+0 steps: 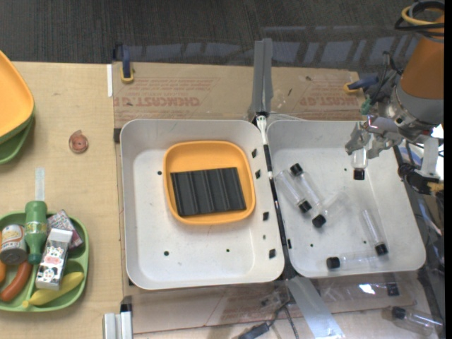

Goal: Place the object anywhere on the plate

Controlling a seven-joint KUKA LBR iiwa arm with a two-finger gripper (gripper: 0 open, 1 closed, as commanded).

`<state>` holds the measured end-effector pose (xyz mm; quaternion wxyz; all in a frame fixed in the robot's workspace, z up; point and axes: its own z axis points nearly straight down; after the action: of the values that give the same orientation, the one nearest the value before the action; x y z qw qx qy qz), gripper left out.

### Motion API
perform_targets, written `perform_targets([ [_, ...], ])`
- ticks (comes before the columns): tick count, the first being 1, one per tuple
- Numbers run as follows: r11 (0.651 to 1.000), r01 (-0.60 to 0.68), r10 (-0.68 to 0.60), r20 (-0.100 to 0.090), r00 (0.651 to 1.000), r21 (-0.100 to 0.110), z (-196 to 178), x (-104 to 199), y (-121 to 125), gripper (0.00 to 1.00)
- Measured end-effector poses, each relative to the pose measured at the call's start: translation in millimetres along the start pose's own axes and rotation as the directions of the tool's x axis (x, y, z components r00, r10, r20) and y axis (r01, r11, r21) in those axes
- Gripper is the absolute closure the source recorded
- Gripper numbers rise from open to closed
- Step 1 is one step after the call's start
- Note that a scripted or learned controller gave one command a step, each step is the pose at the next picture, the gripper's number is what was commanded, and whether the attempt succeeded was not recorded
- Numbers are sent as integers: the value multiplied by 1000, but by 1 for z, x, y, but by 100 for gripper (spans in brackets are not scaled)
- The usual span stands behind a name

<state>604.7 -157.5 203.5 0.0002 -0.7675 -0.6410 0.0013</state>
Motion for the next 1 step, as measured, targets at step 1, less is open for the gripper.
perform_targets([
  [1,983,185,-185,1,983,-1,-24,-34,51,100],
])
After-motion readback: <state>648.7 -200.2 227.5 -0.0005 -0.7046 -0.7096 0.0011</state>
